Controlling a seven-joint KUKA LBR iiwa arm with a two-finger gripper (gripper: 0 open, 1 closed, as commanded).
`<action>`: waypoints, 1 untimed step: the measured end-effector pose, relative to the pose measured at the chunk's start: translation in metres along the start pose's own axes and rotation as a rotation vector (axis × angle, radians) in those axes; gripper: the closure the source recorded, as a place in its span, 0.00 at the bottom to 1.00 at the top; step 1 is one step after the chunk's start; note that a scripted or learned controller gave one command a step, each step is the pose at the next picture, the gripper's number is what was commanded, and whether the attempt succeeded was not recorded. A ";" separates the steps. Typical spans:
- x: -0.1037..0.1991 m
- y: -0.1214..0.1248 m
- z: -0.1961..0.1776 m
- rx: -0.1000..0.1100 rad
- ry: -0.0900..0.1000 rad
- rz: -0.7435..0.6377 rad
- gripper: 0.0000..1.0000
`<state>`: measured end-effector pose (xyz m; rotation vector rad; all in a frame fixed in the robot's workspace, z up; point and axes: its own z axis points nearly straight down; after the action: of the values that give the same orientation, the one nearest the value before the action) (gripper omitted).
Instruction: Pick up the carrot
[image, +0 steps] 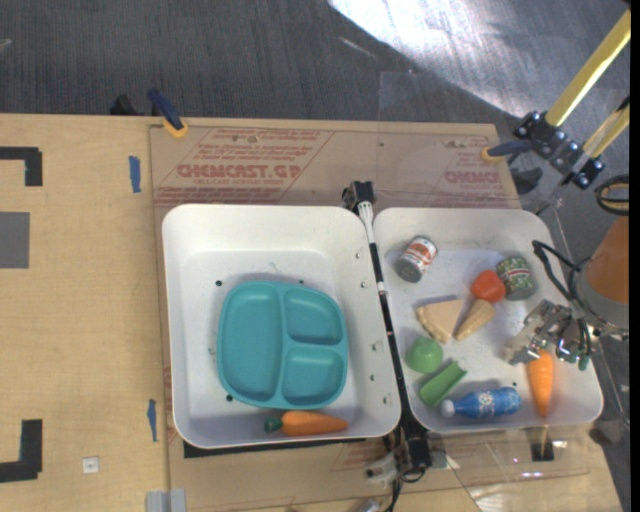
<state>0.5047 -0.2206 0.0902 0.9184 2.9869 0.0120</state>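
**Gripper at the carrot in the right bin**

The gripper (541, 345) is hovering at the right bin's (590, 405) right side, its metal fingers lying at the top end of a carrot (541, 383); whether they are clasping it cannot be told. A second carrot (312, 423) is lying in the left bin (190, 300), just below the teal plate (283, 343). A blue bottle (484, 403) is lying just left of the right-hand carrot.
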 end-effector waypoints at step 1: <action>0.060 0.092 -0.126 0.016 0.006 0.816 1.00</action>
<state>0.5042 -0.1108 0.2160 2.0370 2.3883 0.0008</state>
